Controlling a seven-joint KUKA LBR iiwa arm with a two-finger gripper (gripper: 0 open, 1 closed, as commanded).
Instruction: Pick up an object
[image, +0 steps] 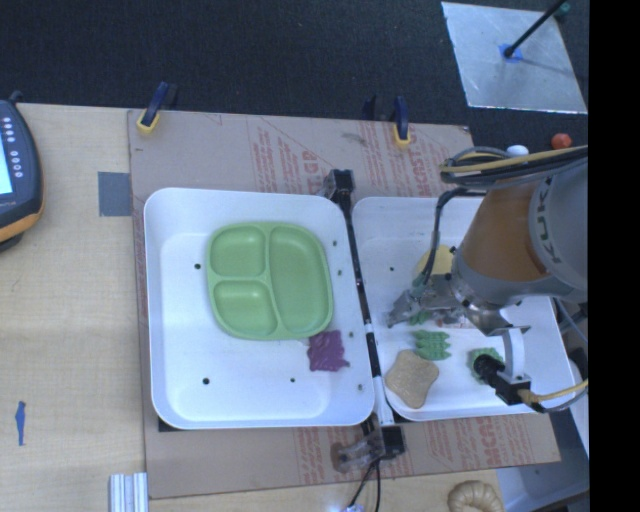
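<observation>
Objects for picking lie mostly in the right bin (372, 225): nearest, a tan bread-shaped piece (411, 378) sits close to that bin's near rim and near its left wall, with a small green item (486, 358) to its right (partly behind black hardware on the arm). Just beyond, a green leafy piece (432, 345) lies directly under the gripper (420, 305), whose fingers I cannot tell to be wide or narrow, since the grey wrist blurs over them. A yellow item (438, 262) peeks out farther back beside the arm (515, 235). In the left bin (160, 330), a purple piece (327, 351) rests near the right wall, touching the near right corner of a green divided plate (270, 280); open white floor surrounds them on the left and near sides
</observation>
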